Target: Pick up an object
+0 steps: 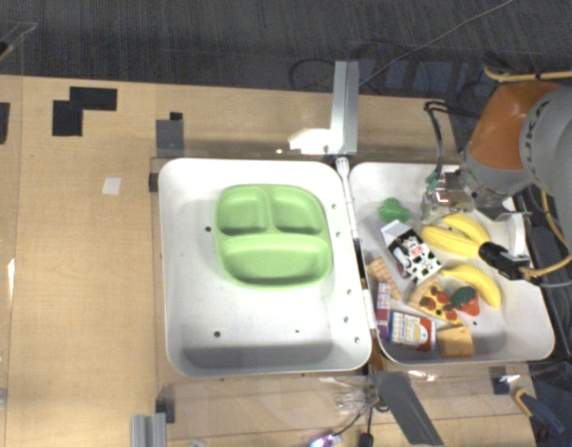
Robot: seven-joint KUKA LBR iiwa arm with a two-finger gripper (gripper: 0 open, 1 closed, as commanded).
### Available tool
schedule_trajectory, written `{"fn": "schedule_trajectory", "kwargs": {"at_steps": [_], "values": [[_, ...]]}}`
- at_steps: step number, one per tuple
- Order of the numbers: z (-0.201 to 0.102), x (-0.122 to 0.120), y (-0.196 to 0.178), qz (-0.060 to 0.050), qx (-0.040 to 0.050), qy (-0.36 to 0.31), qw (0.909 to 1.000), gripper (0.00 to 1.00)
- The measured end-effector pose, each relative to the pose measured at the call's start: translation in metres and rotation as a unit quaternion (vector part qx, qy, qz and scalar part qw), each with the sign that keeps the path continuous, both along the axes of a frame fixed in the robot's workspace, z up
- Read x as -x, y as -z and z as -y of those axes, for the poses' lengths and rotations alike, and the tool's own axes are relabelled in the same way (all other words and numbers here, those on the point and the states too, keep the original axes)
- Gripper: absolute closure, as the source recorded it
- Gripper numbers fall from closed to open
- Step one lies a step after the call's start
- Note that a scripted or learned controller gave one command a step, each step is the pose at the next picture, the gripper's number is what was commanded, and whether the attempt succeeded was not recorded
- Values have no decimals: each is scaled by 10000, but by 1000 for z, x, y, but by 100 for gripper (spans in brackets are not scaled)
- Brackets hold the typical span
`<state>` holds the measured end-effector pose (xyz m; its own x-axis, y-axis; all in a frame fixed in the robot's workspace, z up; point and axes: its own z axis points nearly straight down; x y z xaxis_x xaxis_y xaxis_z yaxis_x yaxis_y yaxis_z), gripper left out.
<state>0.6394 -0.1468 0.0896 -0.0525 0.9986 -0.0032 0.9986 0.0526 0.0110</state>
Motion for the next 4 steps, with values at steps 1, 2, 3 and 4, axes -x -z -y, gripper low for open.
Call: {"fn": "schedule_trajectory", "kwargs": {"at_steps": [1, 2, 3, 4], "values": [[-28, -27, 1, -4, -15, 583, 9983, 100], [-27, -27, 1, -6, -11, 588, 9983, 0], [-46, 41, -2, 5, -25, 824, 9966, 0], [-48, 68, -2, 35, -25, 860, 9963, 0]]}}
